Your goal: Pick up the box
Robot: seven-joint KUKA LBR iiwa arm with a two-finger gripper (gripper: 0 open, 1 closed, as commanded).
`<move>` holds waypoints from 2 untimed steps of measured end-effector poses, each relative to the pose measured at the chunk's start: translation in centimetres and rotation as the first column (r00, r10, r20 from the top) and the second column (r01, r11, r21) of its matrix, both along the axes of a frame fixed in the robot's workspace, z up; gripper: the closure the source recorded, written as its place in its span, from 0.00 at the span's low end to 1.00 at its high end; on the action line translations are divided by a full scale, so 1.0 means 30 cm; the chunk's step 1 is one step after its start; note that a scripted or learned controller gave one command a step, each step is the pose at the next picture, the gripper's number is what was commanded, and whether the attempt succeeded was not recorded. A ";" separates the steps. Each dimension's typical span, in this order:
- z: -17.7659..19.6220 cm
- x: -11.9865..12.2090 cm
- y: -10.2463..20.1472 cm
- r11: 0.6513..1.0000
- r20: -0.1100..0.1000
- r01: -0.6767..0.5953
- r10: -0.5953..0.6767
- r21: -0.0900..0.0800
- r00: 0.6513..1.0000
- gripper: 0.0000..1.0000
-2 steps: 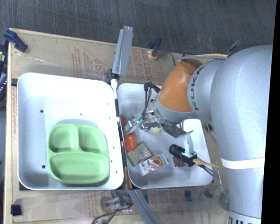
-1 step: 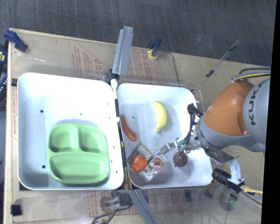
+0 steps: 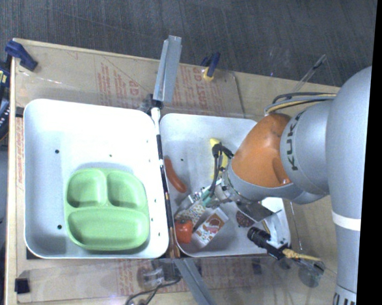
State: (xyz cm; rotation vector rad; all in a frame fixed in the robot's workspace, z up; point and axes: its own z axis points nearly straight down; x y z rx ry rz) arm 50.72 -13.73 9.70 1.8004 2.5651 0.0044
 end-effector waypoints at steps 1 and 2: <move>-0.018 0.072 0.082 0.918 -0.010 0.398 -0.398 0.002 0.917 0.00; -0.008 0.017 0.110 0.922 0.006 0.386 -0.386 -0.008 0.923 0.00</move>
